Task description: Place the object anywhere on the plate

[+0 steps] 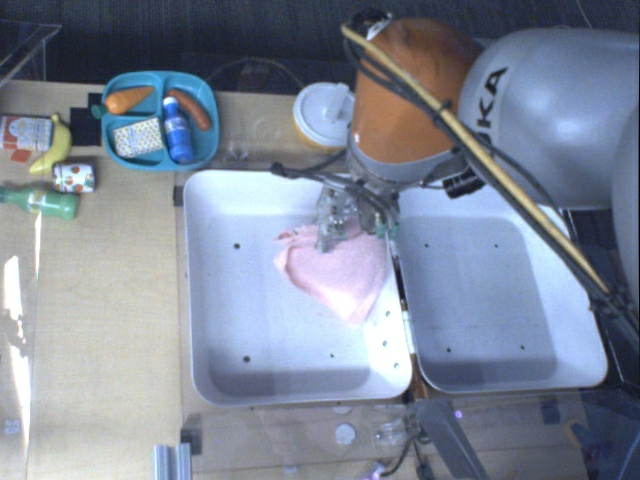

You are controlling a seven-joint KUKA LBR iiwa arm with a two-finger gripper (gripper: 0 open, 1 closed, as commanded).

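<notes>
Pincer [337, 226] over pink plate [335, 273] at left bin's [220, 368] right edge; grip state unreadable. Placing step; next, confirm object.

A: The pink object [335, 273] is looking like soft, matt cloth, rumpled at the edges.

B: And the left bin [230, 348] and right bin [500, 358] are showing smooth white plastic with a dull sheen.

A: The surface [90, 318] is reading as pale wood grain. The arm's grey shell [560, 108] is gleaming, the orange band [405, 88] glossy too.

B: The blue tray [205, 138] is shining like plastic.
</notes>
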